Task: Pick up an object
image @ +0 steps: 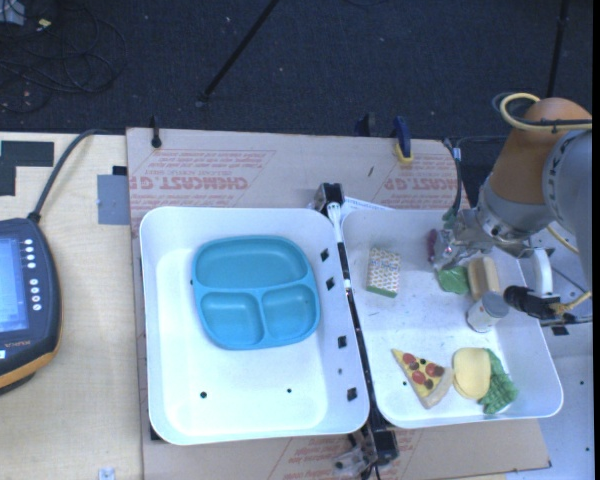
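My gripper [450,252] is low over the far right part of the right bin [540,403], with the grey and orange arm [528,168] coming in behind it. A small green piece [452,279] and a tan piece [484,273] lie right beside it, partly hidden by the wrist. A grey cylinder [480,314] stands just in front of them. To the left of the gripper lies a speckled block with a green edge [384,271]. A toy pizza slice [421,375] and a yellow bun on green lettuce [477,374] lie near the front wall.
The left bin [170,388] holds a blue divided plate [255,290]. A black divider [342,288] runs between the bins. A teach pendant [5,298] lies on the bench at far left. A blue clamp [403,140] grips the cardboard's back edge.
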Controlling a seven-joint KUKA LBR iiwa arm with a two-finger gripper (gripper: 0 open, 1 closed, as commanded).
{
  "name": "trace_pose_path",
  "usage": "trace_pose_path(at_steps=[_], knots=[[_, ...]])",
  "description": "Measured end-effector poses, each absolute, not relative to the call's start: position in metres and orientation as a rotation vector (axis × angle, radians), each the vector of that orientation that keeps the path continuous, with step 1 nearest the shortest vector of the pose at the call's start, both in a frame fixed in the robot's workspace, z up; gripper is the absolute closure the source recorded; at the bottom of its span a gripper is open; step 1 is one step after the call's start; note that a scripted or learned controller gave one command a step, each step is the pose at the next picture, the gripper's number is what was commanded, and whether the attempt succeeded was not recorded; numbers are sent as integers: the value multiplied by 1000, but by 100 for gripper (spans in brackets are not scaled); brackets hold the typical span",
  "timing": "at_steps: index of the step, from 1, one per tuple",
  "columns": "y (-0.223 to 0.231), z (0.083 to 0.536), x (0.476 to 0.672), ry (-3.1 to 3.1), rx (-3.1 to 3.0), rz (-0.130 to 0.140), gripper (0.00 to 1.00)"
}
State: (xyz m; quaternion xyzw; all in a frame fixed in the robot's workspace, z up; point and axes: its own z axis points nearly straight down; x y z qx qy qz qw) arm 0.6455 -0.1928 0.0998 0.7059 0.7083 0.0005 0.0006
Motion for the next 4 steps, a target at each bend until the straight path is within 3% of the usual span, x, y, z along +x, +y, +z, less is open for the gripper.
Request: trace_pose_path(at_steps=[1, 2, 3, 4], knots=[[-193, 99, 645, 2225, 2217, 1, 0], [-206, 90, 648, 2231, 2217, 18, 0], [-169, 88, 644, 2227, 2220, 0, 0], [-172, 99, 645, 2221, 2222, 0, 100]])
